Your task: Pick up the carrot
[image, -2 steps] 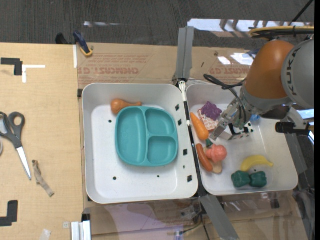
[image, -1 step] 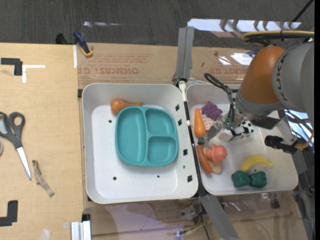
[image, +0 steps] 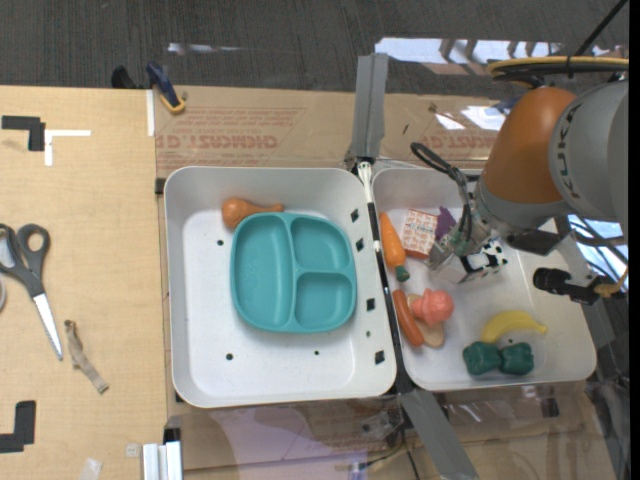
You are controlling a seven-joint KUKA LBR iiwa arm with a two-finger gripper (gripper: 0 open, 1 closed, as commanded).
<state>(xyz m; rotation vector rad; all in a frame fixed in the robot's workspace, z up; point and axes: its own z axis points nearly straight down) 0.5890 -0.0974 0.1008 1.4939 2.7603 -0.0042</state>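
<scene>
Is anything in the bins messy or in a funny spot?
A little. The carrot lies squeezed against the right bin's left wall, near the hot dog. In the left bin, an orange drumstick lies outside the teal plate, by its top edge.

Premises: robotics laboratory test bench. Evidence: 1 industrial arm over 2 white bins holding toy food; cardboard sheeting behind the bins; black alignment tape marks and scissors at the bench's left edge; dark carpet beyond.
</scene>
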